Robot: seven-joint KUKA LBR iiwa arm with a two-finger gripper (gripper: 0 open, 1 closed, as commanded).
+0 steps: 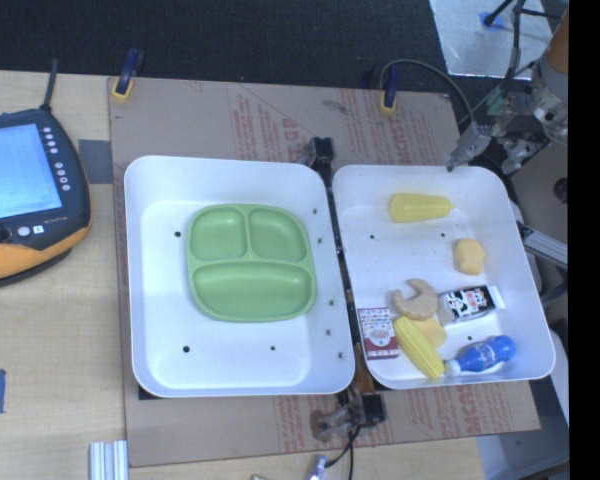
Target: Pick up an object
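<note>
Gripper: the grey two-finger gripper (467, 154) is hovering at about one o'clock of the scene, just outside the far rim of the right shallow white plastic bin (511, 200); whether it is open or closed cannot be told, and nothing is showing between its tips.
Arm: the grey arm is reaching in from three o'clock and is being cut off by the frame edge, so its orange band is barely showing.
Candidate objects: all are lying in the right bin, apart from the gripper, a yellow oblong plastic piece (418, 207) at twelve o'clock of that bin and a small yellow lumpy piece (469, 256) toward three o'clock.
Cluster: at six o'clock a tan curved piece (416, 299), a yellow toy corn cob (418, 347), a small red-and-white carton (378, 333), a black-and-white packet (471, 302) and a blue-and-white bottle (483, 354) are crowding together, some touching or overlapping, probably as loosely scattered picking stock.
Left bin: the left shallow white plastic bin (150, 268) is carrying a green three-compartment plate (249, 262) at its centre.
Desk: the pale wooden desk (50, 368) is bearing a tablet-like handheld controller with an orange base (25, 193) at nine o'clock, partly cut off.
Hard to read: carton and packet printing is too small to make out.
</note>
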